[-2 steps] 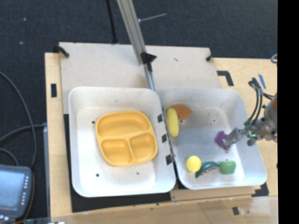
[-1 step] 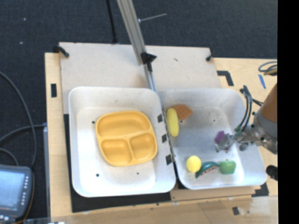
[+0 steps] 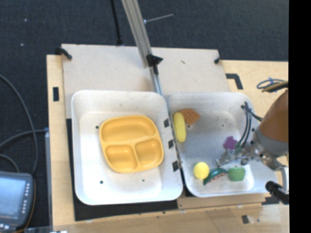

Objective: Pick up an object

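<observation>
Toy food [image 3: 200,170] in right bin [image 3: 209,103], claw [image 3: 228,157] over it, no writing legible

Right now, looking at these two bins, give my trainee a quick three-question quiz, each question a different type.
1. True or false: the yellow divided tray lies in the left bin.
2. Which thing lies nearest the claw?
A. purple piece
B. corn cob
C. yellow ball
3. Fill in: the green object sits in the ___ bin, to the right of the yellow ball.

Key: 1 true; 2 A; 3 right.
</observation>
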`<state>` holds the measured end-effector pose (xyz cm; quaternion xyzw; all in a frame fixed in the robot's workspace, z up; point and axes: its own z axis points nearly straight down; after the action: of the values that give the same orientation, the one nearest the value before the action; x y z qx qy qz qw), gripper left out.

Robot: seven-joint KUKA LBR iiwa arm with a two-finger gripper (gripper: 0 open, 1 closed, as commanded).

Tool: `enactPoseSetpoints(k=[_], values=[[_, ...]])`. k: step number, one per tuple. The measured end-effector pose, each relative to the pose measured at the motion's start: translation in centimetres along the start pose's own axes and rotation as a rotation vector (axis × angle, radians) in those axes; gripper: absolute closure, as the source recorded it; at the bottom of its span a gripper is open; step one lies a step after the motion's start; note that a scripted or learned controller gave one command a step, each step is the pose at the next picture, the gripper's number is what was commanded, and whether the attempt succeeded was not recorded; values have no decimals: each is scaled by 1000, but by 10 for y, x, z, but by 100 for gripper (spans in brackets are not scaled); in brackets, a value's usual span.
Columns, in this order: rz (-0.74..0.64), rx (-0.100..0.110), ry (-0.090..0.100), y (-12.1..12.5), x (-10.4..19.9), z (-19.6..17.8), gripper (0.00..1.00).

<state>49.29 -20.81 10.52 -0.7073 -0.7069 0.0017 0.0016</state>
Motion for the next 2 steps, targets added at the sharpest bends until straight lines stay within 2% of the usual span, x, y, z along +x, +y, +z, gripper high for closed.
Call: enactPoseSetpoints(k=[1,2], values=[[2,-4,-2,0,-1,4,0],[7,-9,-1,2,-2,-7,100]])
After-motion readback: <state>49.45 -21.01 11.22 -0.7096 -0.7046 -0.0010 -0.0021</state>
